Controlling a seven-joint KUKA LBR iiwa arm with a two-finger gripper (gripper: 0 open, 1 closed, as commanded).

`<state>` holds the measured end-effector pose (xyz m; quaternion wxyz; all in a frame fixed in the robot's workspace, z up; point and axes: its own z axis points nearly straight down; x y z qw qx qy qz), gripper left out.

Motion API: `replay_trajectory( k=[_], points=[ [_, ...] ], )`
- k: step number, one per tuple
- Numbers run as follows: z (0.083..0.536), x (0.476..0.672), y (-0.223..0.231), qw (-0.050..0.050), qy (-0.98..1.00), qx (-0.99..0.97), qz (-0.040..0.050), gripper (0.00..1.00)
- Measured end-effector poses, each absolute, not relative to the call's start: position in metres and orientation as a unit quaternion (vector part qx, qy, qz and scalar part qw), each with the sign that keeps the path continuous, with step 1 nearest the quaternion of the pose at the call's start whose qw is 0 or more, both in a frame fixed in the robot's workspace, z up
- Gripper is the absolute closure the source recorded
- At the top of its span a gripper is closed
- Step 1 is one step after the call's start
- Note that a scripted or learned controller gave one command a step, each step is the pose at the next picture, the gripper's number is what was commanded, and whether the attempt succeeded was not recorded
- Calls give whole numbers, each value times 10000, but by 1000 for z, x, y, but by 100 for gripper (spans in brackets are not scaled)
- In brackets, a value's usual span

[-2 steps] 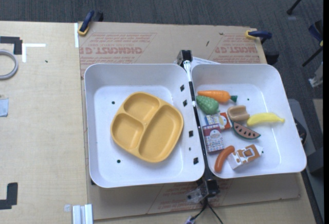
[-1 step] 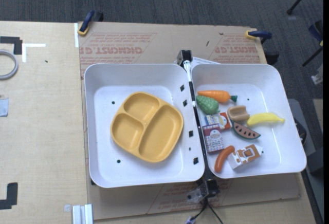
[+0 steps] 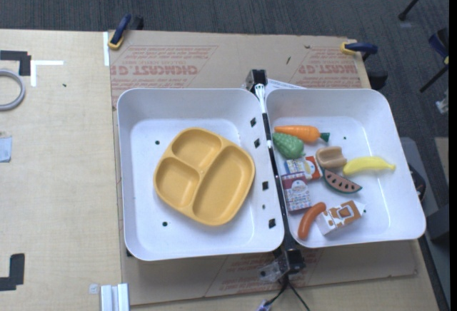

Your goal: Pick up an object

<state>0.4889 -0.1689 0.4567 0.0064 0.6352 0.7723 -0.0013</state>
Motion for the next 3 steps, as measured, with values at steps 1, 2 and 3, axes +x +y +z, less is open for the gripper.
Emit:
replay_trajectory(
  k=[1, 2, 3],
  points=[
    [467, 490, -169, 82, 7728, 6346, -16, 100],
    [476, 491, -170, 97, 7734, 6338, -19, 100],
    [486, 493, -170, 113, 7740, 6330, -21, 100]
  ],
)
